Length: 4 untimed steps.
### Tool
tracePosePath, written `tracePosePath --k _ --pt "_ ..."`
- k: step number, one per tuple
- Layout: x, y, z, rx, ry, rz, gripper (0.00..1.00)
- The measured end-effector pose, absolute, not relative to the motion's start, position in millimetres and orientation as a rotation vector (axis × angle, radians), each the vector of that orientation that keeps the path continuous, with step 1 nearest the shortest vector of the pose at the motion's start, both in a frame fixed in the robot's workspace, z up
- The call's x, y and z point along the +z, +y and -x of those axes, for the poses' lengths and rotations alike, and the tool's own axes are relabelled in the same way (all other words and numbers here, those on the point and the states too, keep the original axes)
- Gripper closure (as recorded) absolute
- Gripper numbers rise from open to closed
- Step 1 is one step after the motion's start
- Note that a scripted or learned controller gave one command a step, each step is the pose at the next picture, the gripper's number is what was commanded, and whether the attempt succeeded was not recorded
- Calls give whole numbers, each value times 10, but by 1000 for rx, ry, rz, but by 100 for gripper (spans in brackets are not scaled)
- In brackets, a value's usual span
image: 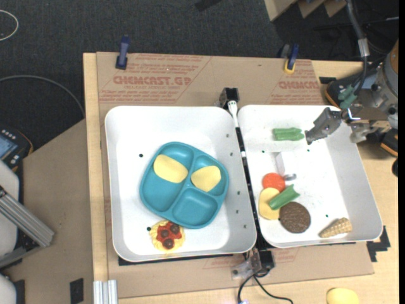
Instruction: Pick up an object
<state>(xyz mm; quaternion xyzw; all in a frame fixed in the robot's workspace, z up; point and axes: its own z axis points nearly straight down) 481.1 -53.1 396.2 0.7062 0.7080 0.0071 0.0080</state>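
The end effector hovers just beside the green block in the right bin; whether it is apart or together cannot be told.

I see the worktop under printed cardboard, with 2 blue clamps at its far edge. A black clip sits between the 2 bins' far corners. Dark carpet lies beyond, and a yellow object sits near bottom right.
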Motion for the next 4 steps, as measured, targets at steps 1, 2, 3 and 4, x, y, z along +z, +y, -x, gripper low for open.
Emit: tracePosePath --k 1,2,3,4 --pt "5446 -446 -4984 22 2213 -2206 0" --pt "5463 -445 -4980 6 2219 -2216 100" --pt "5346 905 -4788 -2 2241 -2208 100" --pt "4277 477 -4785 -14 2220 -2232 100"
